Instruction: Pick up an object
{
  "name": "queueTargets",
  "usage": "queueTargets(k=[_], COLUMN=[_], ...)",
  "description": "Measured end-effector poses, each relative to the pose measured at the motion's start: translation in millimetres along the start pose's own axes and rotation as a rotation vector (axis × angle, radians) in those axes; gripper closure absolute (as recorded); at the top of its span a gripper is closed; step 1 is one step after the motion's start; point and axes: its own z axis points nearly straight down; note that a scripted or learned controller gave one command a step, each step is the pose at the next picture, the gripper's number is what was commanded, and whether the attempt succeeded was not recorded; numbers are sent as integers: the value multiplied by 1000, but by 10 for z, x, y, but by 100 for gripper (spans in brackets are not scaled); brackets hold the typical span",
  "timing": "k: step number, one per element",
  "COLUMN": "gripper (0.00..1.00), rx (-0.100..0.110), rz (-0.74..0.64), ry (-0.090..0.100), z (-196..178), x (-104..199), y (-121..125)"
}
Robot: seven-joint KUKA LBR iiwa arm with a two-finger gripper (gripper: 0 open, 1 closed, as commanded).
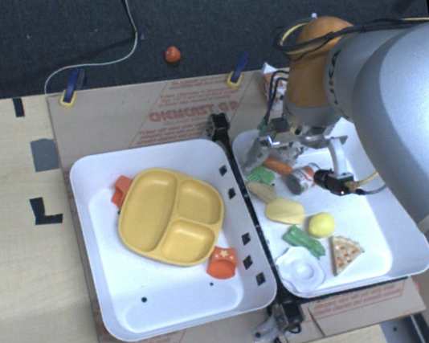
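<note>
1. Worktop (pixel 18 264): light wood-toned surface carrying two shallow white bins side by side on a brown board.
2. Left bin (pixel 111 306): holds a yellow divided tray (pixel 170 215), lying at a slant. An orange piece (pixel 121 190) shows at the tray's upper left edge; an orange-red cup-like piece (pixel 222 263) touches its lower right edge.
3. Right bin (pixel 391 251): holds a cluster of small play-food items.
4. Items in the right bin, top to bottom: an orange-red elongated piece (pixel 279 167) beside a green piece (pixel 261 175); a pale yellow oblong (pixel 285 212); a round yellow ball (pixel 321 224); a green leafy piece (pixel 304 241); a pizza slice (pixel 344 252), tan crust, red spots; a white round item (pixel 303 270) near the bin's lower left corner.
5. Pincer (pixel 279 143): positioned at the top of the right bin, directly above the orange-red and green pieces. Whether it is apart, together or clamped on anything, I cannot tell.
6. Arm (pixel 399 103): grey, with an orange band, over the right bin's right side.
7. A small orange ball (pixel 172 54) lies on the dark floor beyond the worktop.
</note>
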Motion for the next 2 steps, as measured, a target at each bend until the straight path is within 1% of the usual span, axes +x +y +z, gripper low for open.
queueTargets(k=[1, 2], gripper=[100, 100], rx=[-1, -9], rz=[2, -7], ry=[2, 7], z=[-93, -1058], x=[4, 820], y=[-11, -381])
